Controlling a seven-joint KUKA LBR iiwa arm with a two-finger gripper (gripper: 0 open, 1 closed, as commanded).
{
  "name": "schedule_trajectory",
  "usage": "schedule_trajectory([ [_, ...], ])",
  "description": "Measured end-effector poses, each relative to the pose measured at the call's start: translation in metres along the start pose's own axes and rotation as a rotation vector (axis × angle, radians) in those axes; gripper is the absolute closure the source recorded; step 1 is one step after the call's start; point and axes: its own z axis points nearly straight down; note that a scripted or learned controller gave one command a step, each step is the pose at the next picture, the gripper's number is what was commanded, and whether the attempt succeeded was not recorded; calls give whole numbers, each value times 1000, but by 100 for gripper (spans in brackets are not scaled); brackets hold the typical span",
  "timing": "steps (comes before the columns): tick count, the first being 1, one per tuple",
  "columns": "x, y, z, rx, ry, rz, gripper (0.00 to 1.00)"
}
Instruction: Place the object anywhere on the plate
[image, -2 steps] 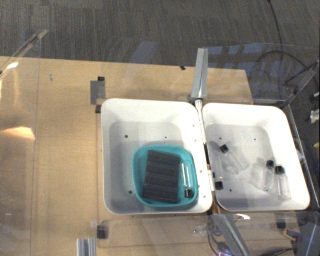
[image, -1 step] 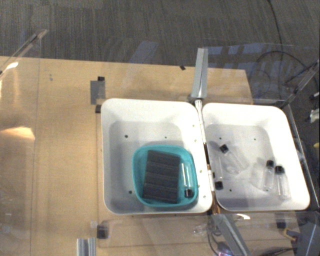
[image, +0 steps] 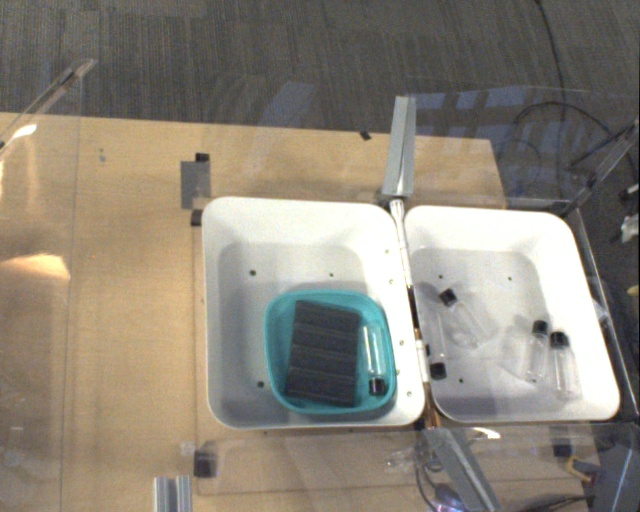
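One bottle on the plate, three more in the bin to its right.

The teal plate (image: 283, 322) holds a dark ridged block (image: 322, 352) with one clear bottle (image: 373, 362) at the plate's right rim; three bottles (image: 460, 315) lie scattered right of the plate, with bare floor between. No gripper in sight, so its state cannot be told.

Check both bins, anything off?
Nothing spilled or broken. Three clear black-capped vials lie scattered in the right white bin. One more clear vial lies on the teal plate beside a dark ribbed block, in the left white bin.
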Motion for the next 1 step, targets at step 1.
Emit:
schedule_trajectory([
  [1, 1, -1, 0, 0, 1, 115, 0],
])
